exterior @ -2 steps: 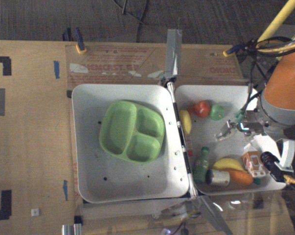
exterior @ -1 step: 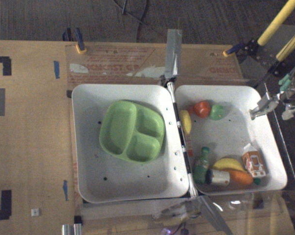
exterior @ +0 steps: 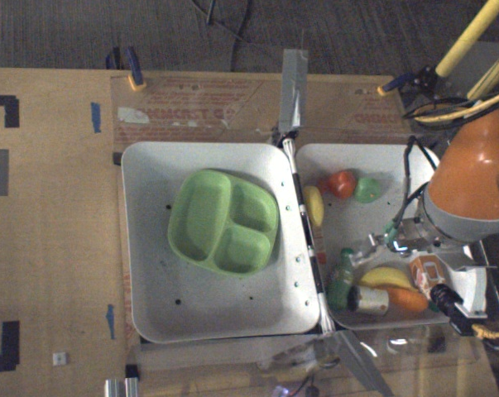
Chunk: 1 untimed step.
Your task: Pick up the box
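Starting nearest the camera, at the front edge of the right bin [exterior: 398, 157], a dark can [exterior: 370, 301] lies on its side with its pale end showing, touching an orange carrot-like piece [exterior: 408, 301]. Just behind them lies a yellow banana [exterior: 386, 276], with a green bottle [exterior: 342, 276] to its left against the bin's wall. The box [exterior: 429, 270], the thing I am after, sits at the right of this bin, just beside the banana's end. It is small, orange and white, and its label is too blurred for me to read.

My claw [exterior: 391, 240] hangs over the same bin, just beyond the banana and a little left of the box. Whether it is open or closed I cannot tell, and I see nothing gripped in it.

Across the divider, the left bin [exterior: 150, 288] holds a light green plate [exterior: 224, 222] with three compartments, set at a tilt to the bin's edges.

Farther back in my bin, a yellow fruit [exterior: 314, 205] lies along the left wall, with a red fruit [exterior: 342, 183] and a green one [exterior: 367, 190] touching each other beside it.

Beyond both bins, the cardboard sheet [exterior: 199, 106] carries faded reddish print that I cannot make out, and a grey strip [exterior: 292, 89] runs up from between the bins
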Each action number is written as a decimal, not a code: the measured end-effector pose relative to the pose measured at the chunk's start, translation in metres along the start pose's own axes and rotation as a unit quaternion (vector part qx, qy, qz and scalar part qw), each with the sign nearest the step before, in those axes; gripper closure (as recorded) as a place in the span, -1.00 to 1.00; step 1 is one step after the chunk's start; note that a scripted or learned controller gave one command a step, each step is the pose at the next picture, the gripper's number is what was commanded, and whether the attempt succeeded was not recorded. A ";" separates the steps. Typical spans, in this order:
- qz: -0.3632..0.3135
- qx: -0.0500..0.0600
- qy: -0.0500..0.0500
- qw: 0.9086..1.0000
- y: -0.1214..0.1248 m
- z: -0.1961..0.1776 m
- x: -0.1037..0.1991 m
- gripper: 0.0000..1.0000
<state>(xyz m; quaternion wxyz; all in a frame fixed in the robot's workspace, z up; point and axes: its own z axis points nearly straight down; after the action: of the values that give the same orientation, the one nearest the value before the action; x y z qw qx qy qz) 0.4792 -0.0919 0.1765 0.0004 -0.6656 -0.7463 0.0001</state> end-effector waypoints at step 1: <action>0.020 -0.001 -0.001 1.000 -0.006 -0.118 -0.058 -1.00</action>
<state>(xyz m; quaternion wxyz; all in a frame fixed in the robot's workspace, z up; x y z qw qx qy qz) 0.4802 -0.1507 0.2948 -0.0012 -0.6802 -0.7330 -0.0002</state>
